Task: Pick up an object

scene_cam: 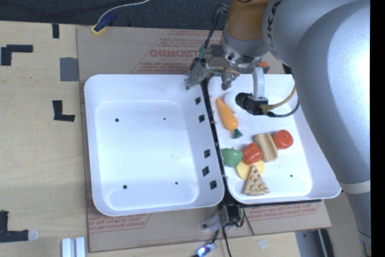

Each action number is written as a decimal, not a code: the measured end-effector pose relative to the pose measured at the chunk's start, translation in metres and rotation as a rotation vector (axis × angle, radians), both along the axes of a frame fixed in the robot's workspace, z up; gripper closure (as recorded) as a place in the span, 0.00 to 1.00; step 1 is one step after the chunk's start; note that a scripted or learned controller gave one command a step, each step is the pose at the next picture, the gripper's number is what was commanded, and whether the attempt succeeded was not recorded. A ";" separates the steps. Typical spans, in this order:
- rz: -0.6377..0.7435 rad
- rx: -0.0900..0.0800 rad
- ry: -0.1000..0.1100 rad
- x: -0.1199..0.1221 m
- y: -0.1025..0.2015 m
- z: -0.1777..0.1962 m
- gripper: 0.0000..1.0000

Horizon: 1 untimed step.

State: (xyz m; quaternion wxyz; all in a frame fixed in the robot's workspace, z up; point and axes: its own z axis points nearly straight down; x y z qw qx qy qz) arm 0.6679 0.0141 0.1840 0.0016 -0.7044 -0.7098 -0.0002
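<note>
Toy food lies in the right bin (301,185): an orange carrot (227,114), a hot dog bun (265,146), a red tomato (283,139), a red pepper (252,153), a green piece (231,157), a yellow piece (242,171) and a pizza slice (255,181). My gripper (212,80) hangs over the far end of the divider between the bins, just above and left of the carrot. Its two fingers stand apart with nothing between them.
The left bin (144,147) sits beside the right one on a cardboard sheet (150,51). The large grey arm (325,69) covers the right side of the view. A cable (129,6) with a yellow-blue plug lies beyond the bins.
</note>
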 end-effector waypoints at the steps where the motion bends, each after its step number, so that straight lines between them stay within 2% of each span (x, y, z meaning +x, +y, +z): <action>1: -0.004 -0.002 0.000 0.000 -0.004 0.010 1.00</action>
